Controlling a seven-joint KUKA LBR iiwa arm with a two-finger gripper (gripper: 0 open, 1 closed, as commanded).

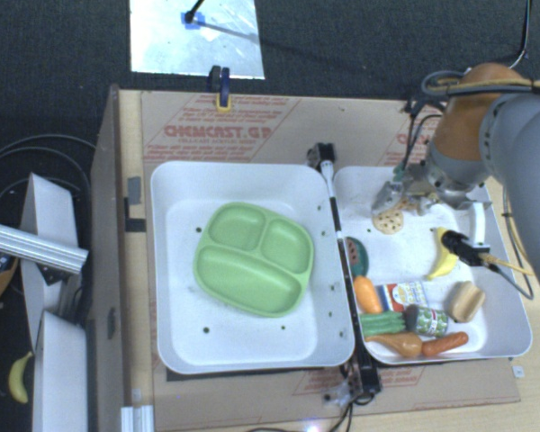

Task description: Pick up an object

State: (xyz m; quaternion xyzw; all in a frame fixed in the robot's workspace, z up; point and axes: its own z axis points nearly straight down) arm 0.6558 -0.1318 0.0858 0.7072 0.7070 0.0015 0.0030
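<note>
My gripper [399, 194] hangs low over the far left part of the right bin [513, 327], on the grey arm with its orange band [486, 79]. A brown chocolate-chip cookie [389, 220] lies right under and in front of the gripper, touching or nearly touching it. Further right, a yellow banana [445, 252] rests on the bin floor. Along the near edge are an orange carrot [366, 293], a printed packet [405, 292], a small bottle [428, 319], a bread roll [465, 301], a brown pear-shaped piece [400, 342] and a red sausage [446, 341].
The left bin [175, 205] holds a green divided plate [254, 257]. A dark watermelon slice [356, 257] sits against the divider between the bins. Bare white floor lies in the middle of the right bin. A black clip [323, 156] stands at the bins' far junction.
</note>
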